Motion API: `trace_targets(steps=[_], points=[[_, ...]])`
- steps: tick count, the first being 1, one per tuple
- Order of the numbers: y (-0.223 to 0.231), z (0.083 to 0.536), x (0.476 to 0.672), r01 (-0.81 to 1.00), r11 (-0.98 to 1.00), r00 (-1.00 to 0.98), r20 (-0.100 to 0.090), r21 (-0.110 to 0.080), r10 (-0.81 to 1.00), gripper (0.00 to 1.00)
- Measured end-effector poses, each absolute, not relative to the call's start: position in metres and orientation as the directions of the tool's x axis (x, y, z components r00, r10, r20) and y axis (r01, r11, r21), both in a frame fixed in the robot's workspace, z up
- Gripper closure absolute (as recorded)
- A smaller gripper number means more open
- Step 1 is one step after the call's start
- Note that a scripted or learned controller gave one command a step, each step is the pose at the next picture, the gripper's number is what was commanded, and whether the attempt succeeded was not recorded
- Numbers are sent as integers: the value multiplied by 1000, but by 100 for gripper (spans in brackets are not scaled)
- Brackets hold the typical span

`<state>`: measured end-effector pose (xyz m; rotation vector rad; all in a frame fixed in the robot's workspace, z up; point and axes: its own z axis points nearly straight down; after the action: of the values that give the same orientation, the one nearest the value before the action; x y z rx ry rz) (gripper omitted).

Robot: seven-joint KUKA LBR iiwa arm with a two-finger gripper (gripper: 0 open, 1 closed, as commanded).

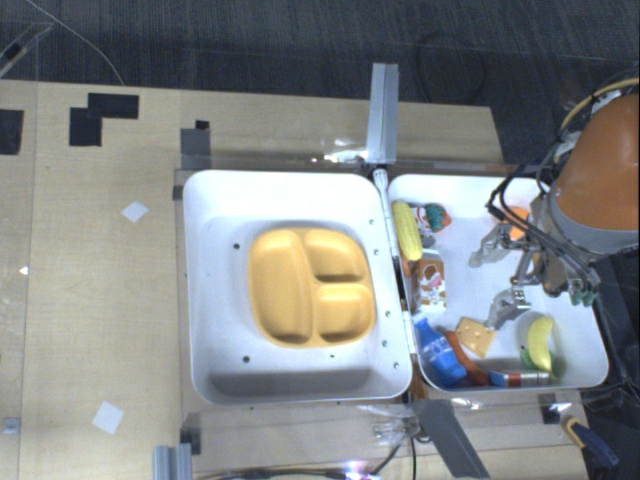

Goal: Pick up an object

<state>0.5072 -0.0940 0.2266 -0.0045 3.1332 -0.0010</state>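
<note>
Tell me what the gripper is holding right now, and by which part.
Nothing. The gripper hangs open over bare floor of the right bin, with no object between its fingers.

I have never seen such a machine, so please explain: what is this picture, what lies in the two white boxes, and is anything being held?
One camera looks down at a slant on a bench. The grey and orange robot arm reaches in from the right; its claw hangs open over the right bin, holding nothing. That bin holds toy food: corn, a banana, a cheese wedge, a small carton and a blue packet. The left bin holds a yellow divided tray.
</note>
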Motion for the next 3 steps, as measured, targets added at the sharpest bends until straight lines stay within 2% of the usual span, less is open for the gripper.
trace_targets(steps=[1, 2, 3], points=[[-157, 196, 522, 447, 895, -895, -7, 2, 447, 0], [-208, 196, 488, 366, 931, -931, -8, -1, 366, 0], [-204, 129, 544, 681, 733, -733, -4, 3, 681, 0]])
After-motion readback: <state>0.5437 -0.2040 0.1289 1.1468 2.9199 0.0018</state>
